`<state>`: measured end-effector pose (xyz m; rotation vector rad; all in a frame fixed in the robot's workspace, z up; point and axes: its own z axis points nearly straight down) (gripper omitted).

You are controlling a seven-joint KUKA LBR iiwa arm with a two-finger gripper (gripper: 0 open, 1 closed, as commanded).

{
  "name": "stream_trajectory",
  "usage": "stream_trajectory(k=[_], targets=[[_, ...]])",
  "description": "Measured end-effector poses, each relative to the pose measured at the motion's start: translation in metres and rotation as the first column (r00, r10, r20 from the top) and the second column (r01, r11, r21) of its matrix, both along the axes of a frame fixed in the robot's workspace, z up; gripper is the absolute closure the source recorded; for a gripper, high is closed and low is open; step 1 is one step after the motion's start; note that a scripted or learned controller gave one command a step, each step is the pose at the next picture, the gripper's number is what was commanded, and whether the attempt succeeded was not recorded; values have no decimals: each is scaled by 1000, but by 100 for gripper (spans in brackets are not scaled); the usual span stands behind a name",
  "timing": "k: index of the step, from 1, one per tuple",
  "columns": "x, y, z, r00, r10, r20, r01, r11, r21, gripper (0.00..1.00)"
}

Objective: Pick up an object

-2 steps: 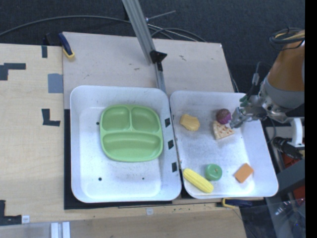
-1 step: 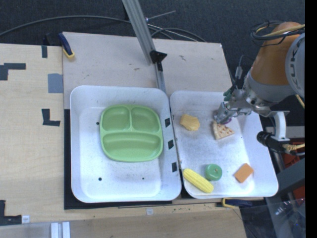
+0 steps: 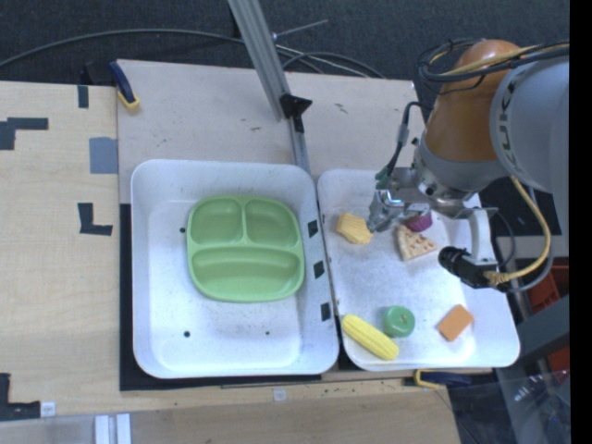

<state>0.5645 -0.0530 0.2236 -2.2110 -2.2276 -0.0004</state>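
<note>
The right bin (image 3: 481, 340) holds several toy foods. A yellow chunk (image 3: 352, 228) lies near its left wall. A waffle-like tan piece (image 3: 415, 244) sits mid-bin, with a purple item (image 3: 421, 220) just above it, partly hidden by the arm. A green round piece (image 3: 400, 320), a corn cob (image 3: 370, 337) and an orange block (image 3: 454, 323) lie along the front. My gripper (image 3: 382, 213) hangs low over the bin, between the yellow chunk and the waffle piece. Nothing shows between its fingers.
The left bin (image 3: 157, 340) carries a green divided plate (image 3: 246, 248). A slanted metal post (image 3: 264, 49) rises behind the bins. Cables trail off the arm on the right, over the right bin's far edge.
</note>
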Motion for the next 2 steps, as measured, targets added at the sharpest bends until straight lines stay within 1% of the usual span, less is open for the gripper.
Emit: stream_trajectory(k=[1, 2], targets=[[7, 63, 6, 1000, 1, 1, -1, 1000, 0, 100], [15, 117, 15, 1000, 0, 1, 0, 1000, 0, 100]])
